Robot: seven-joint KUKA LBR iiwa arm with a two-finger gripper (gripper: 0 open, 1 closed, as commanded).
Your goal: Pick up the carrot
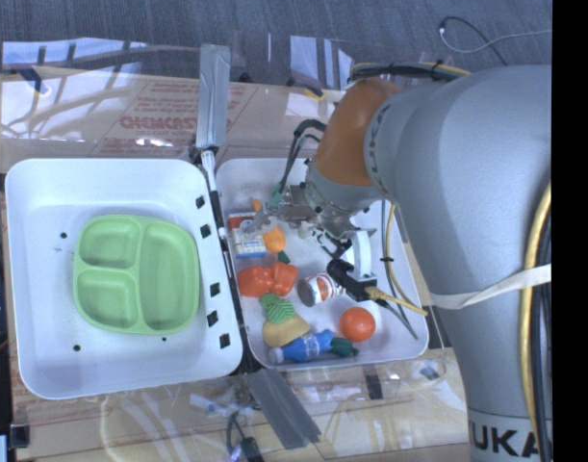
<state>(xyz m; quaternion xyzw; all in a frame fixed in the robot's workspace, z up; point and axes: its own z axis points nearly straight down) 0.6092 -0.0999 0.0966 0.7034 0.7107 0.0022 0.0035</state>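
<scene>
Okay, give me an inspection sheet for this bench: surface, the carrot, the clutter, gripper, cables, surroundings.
Surface: two shallow white bins; left bin holds a green three-compartment plate.
Job's things: small orange carrot-like piece in the right bin, beside the gripper; identity uncertain.
Clutter: orange-red toy, round orange fruit, blue bottle, yellow-green toy.
Gripper: gripper low in the right bin; finger state hidden.
Cables: black cables along the wrist.
Surroundings: cardboard sheet, grey carpet.

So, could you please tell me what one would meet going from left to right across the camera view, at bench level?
Left bin → green plate → divider between the bins → red toy → orange ball → right bin's far wall → arm.
</scene>
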